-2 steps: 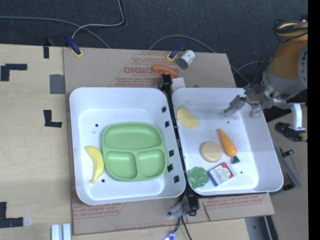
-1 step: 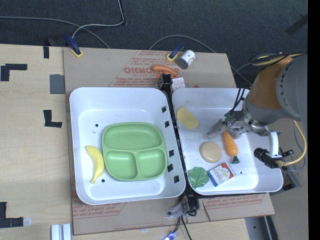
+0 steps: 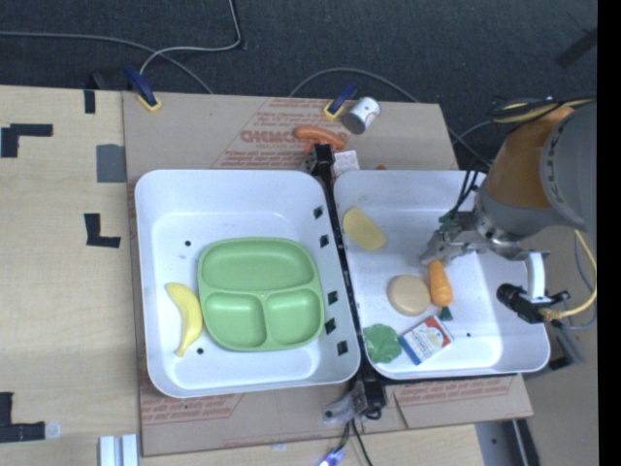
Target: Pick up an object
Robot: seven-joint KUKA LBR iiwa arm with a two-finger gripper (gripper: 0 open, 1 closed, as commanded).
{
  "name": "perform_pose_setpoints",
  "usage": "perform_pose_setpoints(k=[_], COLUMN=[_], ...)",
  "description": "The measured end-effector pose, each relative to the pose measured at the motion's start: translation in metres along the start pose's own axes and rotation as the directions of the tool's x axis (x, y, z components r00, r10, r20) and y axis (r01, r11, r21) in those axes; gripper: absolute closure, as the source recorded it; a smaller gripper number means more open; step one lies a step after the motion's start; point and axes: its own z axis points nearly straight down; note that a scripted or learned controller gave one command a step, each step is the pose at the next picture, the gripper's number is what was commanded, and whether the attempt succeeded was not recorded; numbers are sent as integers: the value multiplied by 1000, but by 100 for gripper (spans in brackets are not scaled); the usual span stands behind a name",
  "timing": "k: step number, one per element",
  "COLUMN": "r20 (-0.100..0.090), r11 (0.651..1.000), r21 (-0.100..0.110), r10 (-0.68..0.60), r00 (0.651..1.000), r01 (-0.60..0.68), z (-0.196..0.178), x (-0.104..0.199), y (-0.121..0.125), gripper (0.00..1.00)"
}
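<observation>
My gripper [image 3: 442, 251] is low in the right bin [image 3: 505, 357], reaching in from the right. Its tip is right at the upper end of an orange carrot [image 3: 441, 283], which lies on the bin floor. Beside the carrot, to the left, rests a round beige piece [image 3: 408, 294]. A pale yellow slice [image 3: 363, 229] lies near the bin's left wall. Along the front wall are a green leafy piece [image 3: 381, 342] and a small red, white and blue packet [image 3: 425, 339].
The left bin [image 3: 160, 202] holds a green divided plate [image 3: 260, 292] and a banana [image 3: 185, 316] at its left. The grey arm with its orange band [image 3: 524, 163] hangs over the right bin's right side. Clamps and cables lie behind the bins.
</observation>
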Motion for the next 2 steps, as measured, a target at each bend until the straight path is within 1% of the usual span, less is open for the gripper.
perform_pose_setpoints(k=[1, 2], r20=[-5, -5], r11=[1000, 1000], r21=[3, 5], r10=[-2, -2], r00=[1000, 1000], r01=[2, 2], z=[11, -89], x=[80, 150], y=[0, 17], gripper=[100, 100])
